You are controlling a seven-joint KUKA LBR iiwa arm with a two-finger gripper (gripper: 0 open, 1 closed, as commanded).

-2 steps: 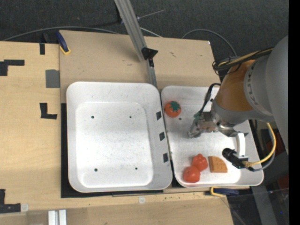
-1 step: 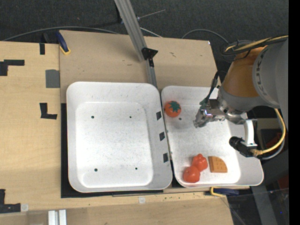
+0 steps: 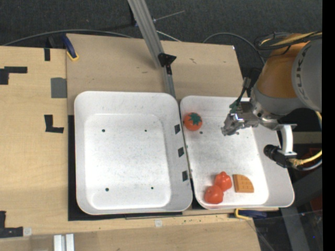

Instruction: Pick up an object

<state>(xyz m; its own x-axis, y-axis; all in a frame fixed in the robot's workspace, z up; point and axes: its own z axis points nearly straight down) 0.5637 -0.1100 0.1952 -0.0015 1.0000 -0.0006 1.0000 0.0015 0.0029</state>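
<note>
You are looking down on a wooden bench (image 3: pixel 120 61) that carries two shallow white bins side by side. The left bin (image 3: pixel 128 150) shows only its speckled floor and a few dark dots. The right bin (image 3: pixel 233 156) holds the objects.

Your arm (image 3: pixel 288 82), grey with an orange band, reaches in from the right, and its hand (image 3: pixel 231 127) hangs over the upper middle of the right bin. You see the hand as a small dark and metallic cluster pointing down and to the left; whether it is released or clenched cannot be told from this angle, and nothing is seen between its tips.

Just left of the hand, near the bin's upper left corner, lies a small red-orange tomato-like toy (image 3: pixel 192 121) with a green top. It sits apart from the hand, not touching it.

At the bin's near edge you find three more pieces close together: a red pepper-like toy (image 3: pixel 223 180), a round red toy (image 3: pixel 213 194) touching it just below and to the left, and a tan waffle-like piece (image 3: pixel 243 184) just right of the pepper. All three lie well apart from the hand.

A grey metal bar (image 3: pixel 149 30) slants across the bench above the bins.
</note>
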